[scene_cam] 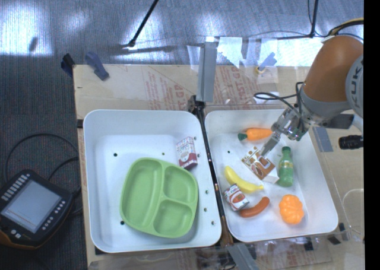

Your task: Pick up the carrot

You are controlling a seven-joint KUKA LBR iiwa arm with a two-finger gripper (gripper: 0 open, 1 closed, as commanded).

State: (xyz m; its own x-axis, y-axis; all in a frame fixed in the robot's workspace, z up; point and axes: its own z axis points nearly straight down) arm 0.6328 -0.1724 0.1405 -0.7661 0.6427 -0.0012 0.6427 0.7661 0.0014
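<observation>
Green divided plate (159,197) and small red carton (187,152) in left bin (98,129). In right bin (317,171): banana (240,181), carrot (256,135) near back wall, untouched. Gripper (268,146) just right of carrot, above brown carton (259,164); grasp state impossible to tell.

The left bin (101,144) holds a green tray (159,197) with three compartments and, just beside its upper right corner, a small red carton (187,152). In the right bin (320,203) lie a banana (242,180), a sausage (255,208), a small can (236,197), an orange pumpkin (291,209), a green bottle (285,167) and a brown-and-white box (257,164), possibly a snack pack. A pendant (31,206) sits on the floor at left.
</observation>
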